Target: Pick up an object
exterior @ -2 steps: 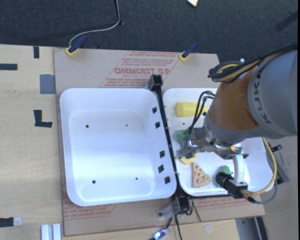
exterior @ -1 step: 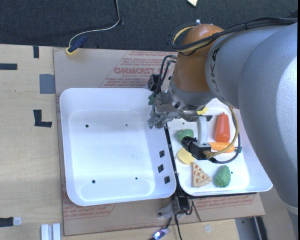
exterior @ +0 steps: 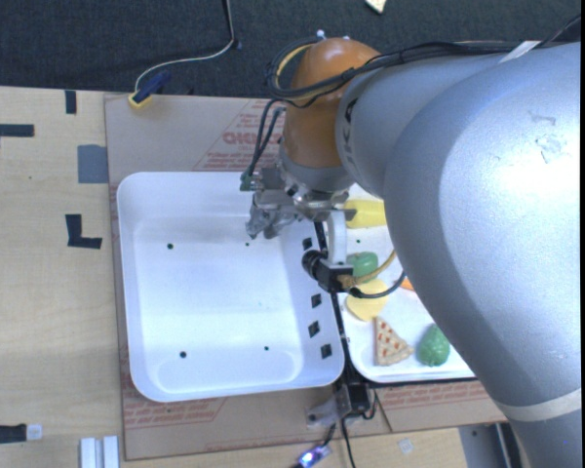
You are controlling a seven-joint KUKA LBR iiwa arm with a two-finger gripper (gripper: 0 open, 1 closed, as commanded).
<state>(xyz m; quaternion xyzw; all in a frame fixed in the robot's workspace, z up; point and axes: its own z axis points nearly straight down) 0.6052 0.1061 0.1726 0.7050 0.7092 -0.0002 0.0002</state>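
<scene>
Reaching in from the right, the grey arm (exterior: 487,213) fills much of the picture, with its orange band (exterior: 317,100) sitting above the wrist near the top middle. The gripper (exterior: 265,220) hangs over the upper right part of the left bin (exterior: 141,291), close to that bin's back wall. It is too dark and small against the wrist hardware to tell how it is set, and nothing can be seen held in it. Black cables (exterior: 322,252) trail from the wrist down across the divide between the two bins.

The left bin shows a bare white floor with a few small dark dots.

The right bin (exterior: 409,370) is partly hidden under the arm. In the part that shows lie several small food-like toys: a yellow piece (exterior: 369,213) near the back, a green piece (exterior: 363,262) just beside the cables, another yellow piece (exterior: 367,305) below it, a pizza slice (exterior: 390,343) nearer the front, and a green lump (exterior: 433,347) just beside the slice. All of them rest on the bin floor, apart from the gripper.

Both bins sit on a cardboard sheet (exterior: 214,144) laid over the wooden worktop (exterior: 39,291). A blue and yellow plug (exterior: 148,88) on a white wire lies at the sheet's back edge.
</scene>
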